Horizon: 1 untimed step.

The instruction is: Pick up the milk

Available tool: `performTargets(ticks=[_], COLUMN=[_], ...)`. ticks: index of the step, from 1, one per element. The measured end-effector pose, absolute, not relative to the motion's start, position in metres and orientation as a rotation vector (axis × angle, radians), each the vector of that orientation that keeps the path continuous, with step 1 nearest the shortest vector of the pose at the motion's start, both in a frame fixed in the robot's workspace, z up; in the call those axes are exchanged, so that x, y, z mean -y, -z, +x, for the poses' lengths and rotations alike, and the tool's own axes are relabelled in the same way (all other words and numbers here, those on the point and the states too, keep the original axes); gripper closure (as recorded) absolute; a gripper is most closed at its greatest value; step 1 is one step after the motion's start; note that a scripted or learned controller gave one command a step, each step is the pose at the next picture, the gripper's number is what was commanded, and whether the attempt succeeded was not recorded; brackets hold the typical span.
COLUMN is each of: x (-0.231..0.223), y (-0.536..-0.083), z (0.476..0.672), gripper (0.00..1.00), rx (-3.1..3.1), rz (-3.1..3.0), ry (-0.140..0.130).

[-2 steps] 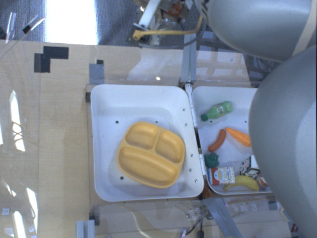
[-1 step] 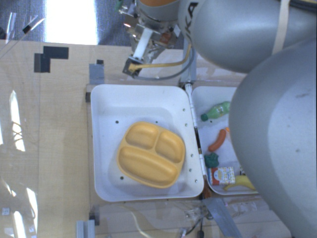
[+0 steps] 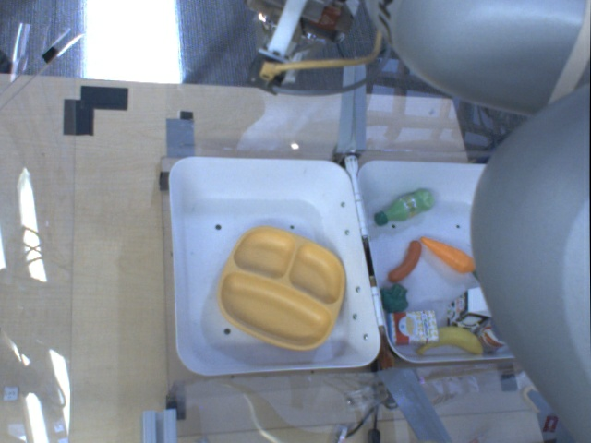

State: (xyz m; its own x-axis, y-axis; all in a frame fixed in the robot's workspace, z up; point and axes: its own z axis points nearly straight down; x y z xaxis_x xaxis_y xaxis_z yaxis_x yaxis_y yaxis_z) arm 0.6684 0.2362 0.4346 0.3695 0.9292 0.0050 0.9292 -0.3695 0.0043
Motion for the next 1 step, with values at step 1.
performTargets(ticks=[1], x=[-0.2348], y=[-0.4355], z=[0.6688], gripper=[1.00], rx=[-1.486], rz=[2.768], ry=[-0.008])
